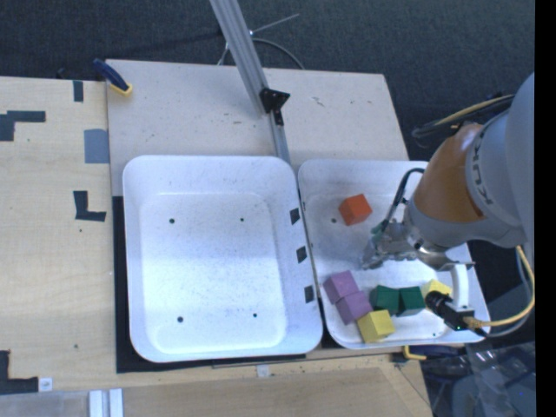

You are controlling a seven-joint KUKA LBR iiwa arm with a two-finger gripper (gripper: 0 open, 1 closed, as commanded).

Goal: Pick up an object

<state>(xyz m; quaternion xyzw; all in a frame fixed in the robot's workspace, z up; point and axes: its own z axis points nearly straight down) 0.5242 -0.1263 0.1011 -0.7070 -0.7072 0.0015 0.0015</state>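
Left bin [139,189]: sits toward the tabletop's [52,233] near edge; its white floor shows a few dark dots, with no blocks seen in it.
Right bin [317,181]: touches the left bin along their shared rim and holds all the blocks.
Orange block [354,208]: alone in the right bin's far half, apart from the others.
Purple blocks [347,295]: two, touching, near the right bin's near-left corner.
Yellow block [375,326]: at the near rim, just beside the purple pair.
Green blocks [398,300]: two side by side, just right of the purple pair.
Claw [382,252]: low over the right bin's middle, between the orange block and the near cluster; nothing is visibly between its fingers, and their opening cannot be told.
Risk: the claw may close on bare floor, since it hangs over the gap between blocks; in the tight near cluster a finger could land on a neighbour and push blocks aside.
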